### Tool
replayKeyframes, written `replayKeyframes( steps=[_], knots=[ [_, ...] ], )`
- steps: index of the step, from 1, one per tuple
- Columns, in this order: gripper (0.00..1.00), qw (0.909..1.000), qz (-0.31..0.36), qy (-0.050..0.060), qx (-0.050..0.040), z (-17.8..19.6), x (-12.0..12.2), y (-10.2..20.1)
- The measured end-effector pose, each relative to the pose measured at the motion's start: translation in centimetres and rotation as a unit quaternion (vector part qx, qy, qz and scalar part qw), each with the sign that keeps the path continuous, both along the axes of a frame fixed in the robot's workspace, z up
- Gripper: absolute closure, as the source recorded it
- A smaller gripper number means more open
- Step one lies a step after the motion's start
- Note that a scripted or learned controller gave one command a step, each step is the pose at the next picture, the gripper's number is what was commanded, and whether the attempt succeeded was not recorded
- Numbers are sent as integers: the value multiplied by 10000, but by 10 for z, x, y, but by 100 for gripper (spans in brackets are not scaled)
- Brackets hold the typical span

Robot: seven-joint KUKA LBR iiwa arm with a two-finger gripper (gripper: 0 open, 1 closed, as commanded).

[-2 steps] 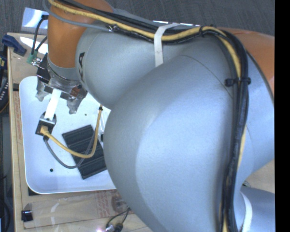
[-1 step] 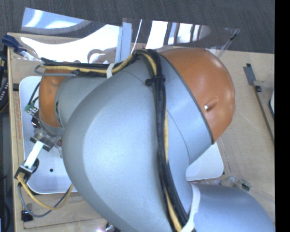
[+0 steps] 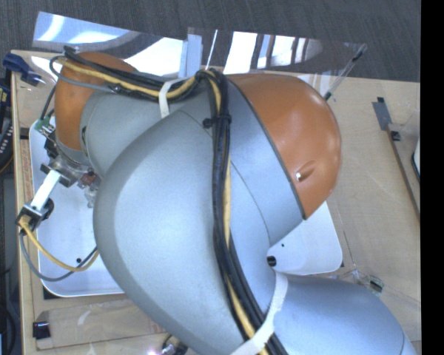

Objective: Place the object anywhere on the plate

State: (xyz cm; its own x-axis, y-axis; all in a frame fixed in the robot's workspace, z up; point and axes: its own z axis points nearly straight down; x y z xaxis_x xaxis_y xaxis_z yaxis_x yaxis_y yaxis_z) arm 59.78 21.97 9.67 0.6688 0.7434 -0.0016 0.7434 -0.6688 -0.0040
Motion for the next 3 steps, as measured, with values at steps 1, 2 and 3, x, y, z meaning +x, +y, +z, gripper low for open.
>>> replayKeyframes(
  steps=[1,2,3],
  knots=[
    [0,9996,274,-10,4,14,43,1],
    [0,10000,-94,18,-13,-6,-32,-2],
    [0,10000,-53,-6,0,4,20,0]
  ],
)
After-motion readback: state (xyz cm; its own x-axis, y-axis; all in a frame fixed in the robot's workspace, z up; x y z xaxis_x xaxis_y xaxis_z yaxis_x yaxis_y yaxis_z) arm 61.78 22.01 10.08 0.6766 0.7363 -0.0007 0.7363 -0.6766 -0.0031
